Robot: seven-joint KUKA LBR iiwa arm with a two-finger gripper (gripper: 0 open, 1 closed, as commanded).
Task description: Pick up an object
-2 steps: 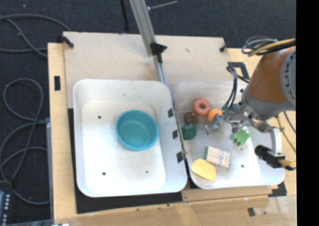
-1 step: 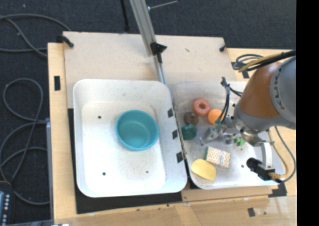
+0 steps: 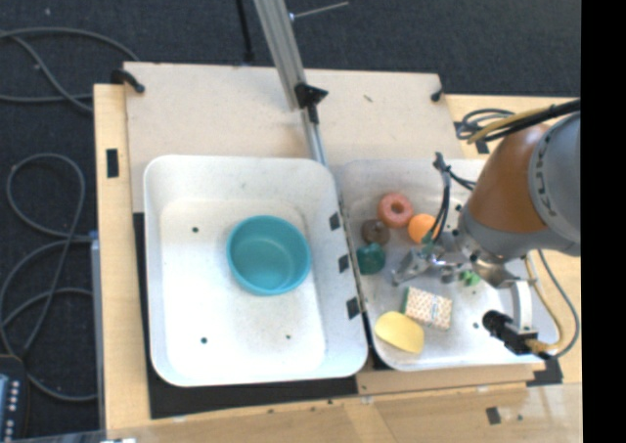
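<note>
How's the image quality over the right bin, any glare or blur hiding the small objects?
Camera view: soft overall, lighting even, no strong glare on the right bin. The pink ring, orange ball and yellow piece read clearly. Around the gripper details blur together, and the arm's shadow darkens it.

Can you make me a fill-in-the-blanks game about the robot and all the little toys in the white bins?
1. The teal bowl sits alone in the ____ bin.
2. The pink ring lies right next to a small ball coloured ____.
3. The yellow thing lies nearest the ____ edge of the right bin.
4. The arm with the orange band reaches in from the ____ side.

Missing words: left; orange; front; right
</note>
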